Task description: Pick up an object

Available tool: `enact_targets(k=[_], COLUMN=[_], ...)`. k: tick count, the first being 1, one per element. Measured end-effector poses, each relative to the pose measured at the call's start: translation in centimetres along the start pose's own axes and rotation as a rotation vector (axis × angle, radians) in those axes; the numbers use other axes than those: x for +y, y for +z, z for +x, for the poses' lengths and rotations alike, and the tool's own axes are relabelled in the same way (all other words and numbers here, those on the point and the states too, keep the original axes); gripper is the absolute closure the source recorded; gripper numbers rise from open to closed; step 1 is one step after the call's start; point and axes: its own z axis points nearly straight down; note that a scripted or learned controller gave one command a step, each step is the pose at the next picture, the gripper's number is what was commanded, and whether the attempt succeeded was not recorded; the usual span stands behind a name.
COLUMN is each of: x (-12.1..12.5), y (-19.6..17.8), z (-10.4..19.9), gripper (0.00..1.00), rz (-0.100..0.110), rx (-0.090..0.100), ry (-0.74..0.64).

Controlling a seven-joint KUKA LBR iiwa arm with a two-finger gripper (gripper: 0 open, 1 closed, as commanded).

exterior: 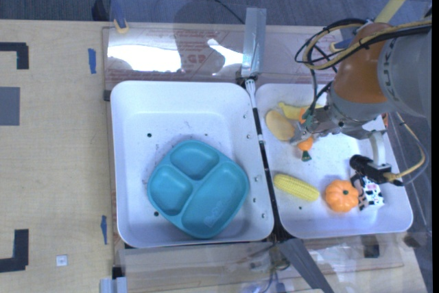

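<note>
Inside left bin — teal tray; right bin — corn, pumpkin; hand state unclear.

Two white bins on a wooden surface, arm over the right one.

The left bin holds a teal divided plate. In the right bin lie a corn cob, an orange pumpkin, a black-and-white cow toy, a yellow piece and a small orange piece. The gripper sits low beside the yellow piece, the arm reaching in from the right.
</note>
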Motion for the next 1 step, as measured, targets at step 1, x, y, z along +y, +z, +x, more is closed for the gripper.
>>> enact_targets(k=[1], x=[4.39], y=[-8.89], z=[5.46], gripper=[1.0], rz=[0.002], rx=[0.003], ry=[-0.214])
